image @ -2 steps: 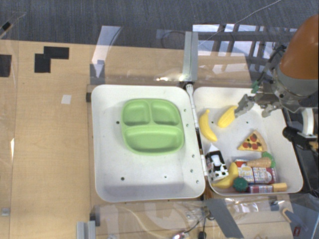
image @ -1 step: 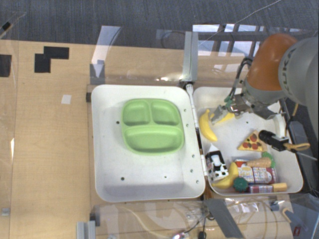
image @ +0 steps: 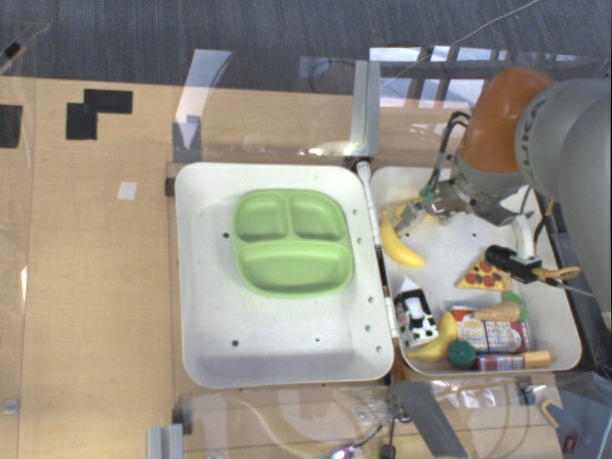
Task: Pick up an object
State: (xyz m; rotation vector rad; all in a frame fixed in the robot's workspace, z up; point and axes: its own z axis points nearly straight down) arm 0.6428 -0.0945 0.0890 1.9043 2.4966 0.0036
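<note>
Found two shallow white bins side by side on the bench. Logged in the left bin [image: 210, 285] a green divided plate [image: 292, 240], lying flat near the middle. Noted the grey arm [image: 564, 142] coming in from the right, with the gripper [image: 424, 208] low in the far left part of the right bin [image: 449, 251]. Cannot tell whether open or closed. Located a yellow banana [image: 397, 242] just beside the gripper on its near-left side, lying along the bin's left wall; cannot tell whether touching. Recorded, well apart from the gripper toward the near edge: a toy pizza slice [image: 485, 275] on the bin floor, a black-and-white cow-patterned piece [image: 415, 316] by the left wall, a red-and-white packet [image: 488, 333] to its right, and a green ball [image: 462, 354] touching the packet's near-left corner.
</note>
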